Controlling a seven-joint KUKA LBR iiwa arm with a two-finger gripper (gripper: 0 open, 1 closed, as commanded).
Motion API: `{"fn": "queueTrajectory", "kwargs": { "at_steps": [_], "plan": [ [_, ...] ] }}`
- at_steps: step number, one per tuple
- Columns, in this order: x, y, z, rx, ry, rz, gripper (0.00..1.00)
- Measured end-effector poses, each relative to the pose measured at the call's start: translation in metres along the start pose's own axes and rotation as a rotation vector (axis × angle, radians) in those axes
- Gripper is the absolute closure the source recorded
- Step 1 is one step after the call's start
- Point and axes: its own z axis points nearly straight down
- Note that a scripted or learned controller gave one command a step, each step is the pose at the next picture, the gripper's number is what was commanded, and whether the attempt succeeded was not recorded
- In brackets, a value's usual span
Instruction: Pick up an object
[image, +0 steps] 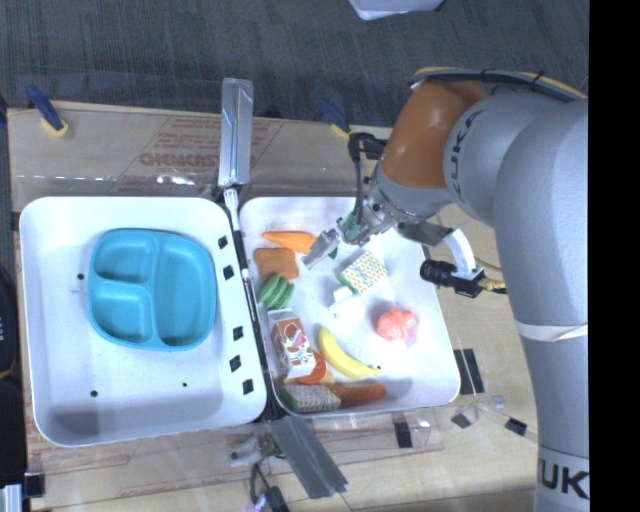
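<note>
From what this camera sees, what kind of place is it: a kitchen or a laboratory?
Probably a robot laboratory bench, not a kitchen. Two white bins sit clamped on a board, an industrial arm reaches in, and the right bin holds toy food such as a banana.

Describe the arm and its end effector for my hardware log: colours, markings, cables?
The arm is bulky, rounded and grey, with an orange band above the wrist and dark KUKA lettering. Black cables run along the wrist. The end effector is small, metallic grey with green parts.
</note>
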Motion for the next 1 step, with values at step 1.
{"fn": "queueTrajectory", "kwargs": {
  "at_steps": [1],
  "plan": [
    [-0.0002,0.0008,-0.0092,0.000,0.000,-0.003,1.00]
  ]
}}
